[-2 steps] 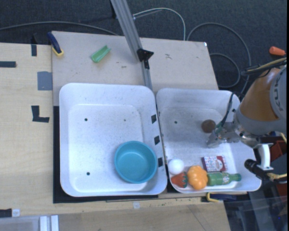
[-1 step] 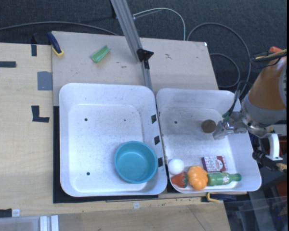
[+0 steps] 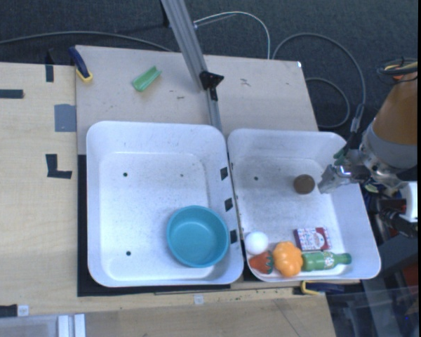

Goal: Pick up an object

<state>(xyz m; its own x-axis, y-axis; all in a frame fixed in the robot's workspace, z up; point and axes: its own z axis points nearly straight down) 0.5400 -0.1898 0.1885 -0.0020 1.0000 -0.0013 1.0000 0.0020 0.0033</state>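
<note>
Pick not done yet, nothing lifted as far as the view shows. Grey arm with orange band (image 3: 400,121) comes in from the right, its metal two-finger pincer (image 3: 331,180) sits over the right edge of the right shallow white bin (image 3: 281,142), tip just beside a small round brown ball (image 3: 304,184), likely the target. Ball sits on the bin floor, not between the fingers. Cannot tell if the pincer is open or closed, too small and blurred.

Other candidates bunched at the bin's near edge: white round ball (image 3: 256,242), red vegetable-shaped toy (image 3: 262,262), orange pumpkin-like toy (image 3: 288,258), green plastic bottle lying down (image 3: 325,261), small red-and-white packet (image 3: 312,239).

Left shallow white bin (image 3: 126,139) holds a blue plastic bowl (image 3: 197,236). A green flat piece (image 3: 146,78) lies on the worktop (image 3: 266,93) behind the bins.

Left to do: close on an object, lift it clear.

Packet has print on it, unreadable; no other writing or brands legible
</note>
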